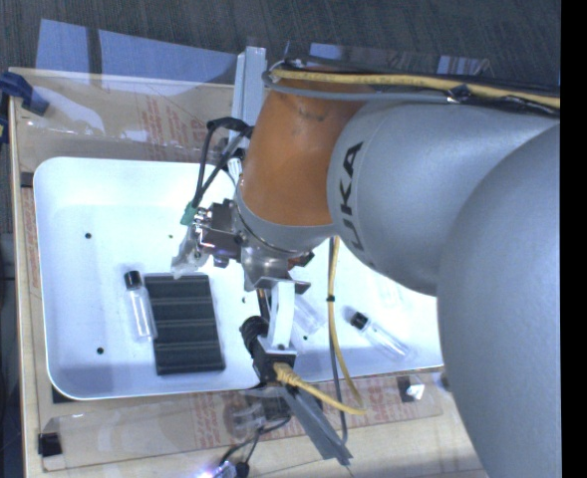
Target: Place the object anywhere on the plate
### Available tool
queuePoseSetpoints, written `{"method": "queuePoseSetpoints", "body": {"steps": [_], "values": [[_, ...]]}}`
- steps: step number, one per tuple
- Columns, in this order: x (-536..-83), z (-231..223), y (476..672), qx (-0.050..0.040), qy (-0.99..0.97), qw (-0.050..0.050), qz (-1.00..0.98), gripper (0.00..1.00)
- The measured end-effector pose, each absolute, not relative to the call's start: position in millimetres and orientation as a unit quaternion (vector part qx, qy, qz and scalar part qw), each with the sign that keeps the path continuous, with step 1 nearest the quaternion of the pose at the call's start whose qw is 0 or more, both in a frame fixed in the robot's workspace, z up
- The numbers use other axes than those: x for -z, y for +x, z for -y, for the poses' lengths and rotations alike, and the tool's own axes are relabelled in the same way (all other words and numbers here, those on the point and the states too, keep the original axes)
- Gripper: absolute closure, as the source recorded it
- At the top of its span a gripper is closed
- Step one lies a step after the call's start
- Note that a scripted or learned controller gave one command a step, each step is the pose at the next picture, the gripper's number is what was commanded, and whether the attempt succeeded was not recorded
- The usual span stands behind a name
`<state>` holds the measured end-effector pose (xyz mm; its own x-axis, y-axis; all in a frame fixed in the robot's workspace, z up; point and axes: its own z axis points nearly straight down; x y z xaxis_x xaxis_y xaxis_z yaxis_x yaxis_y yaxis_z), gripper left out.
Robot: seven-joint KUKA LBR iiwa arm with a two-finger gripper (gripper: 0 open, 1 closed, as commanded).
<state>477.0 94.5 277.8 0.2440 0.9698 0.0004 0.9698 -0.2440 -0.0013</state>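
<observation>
Grey arm (452,247) nearest the lens, bulking across the right side, with the orange band (288,167) above the wrist. Reaches in from the right and ends in the gripper (188,259), low over the floor of the white bin (74,217). Released or clenched: cannot tell from this angle. Just below the gripper as seen, a black ribbed slab (185,325), lying flat on the bin floor, its long side running away from the hand toward the bin's near rim. Gripper tip right at the slab's upper edge; touching or a hair apart, cannot tell. Below and left of the gripper, near it, a clear vial (139,307), on its side on the bin floor, not on the slab. Lies just beside the slab's left long edge and parallel to it, black cap at the end closer to the hand. Well apart from the gripper on its other side, past the wrist to the right, a second vial (378,332), also on its side on white floor, slanted, dark cap pointing back toward the hand.
</observation>
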Motion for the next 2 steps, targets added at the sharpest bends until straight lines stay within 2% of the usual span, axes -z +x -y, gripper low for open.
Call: {"method": "queuePoseSetpoints", "body": {"steps": [1, 2], "values": [[-134, -180, 473.9, -0.0042, -0.783, 0.002, 0.622, 0.00], [-238, -193, 475.6, -0.0005, -0.898, 0.002, 0.439, 0.00]]}}
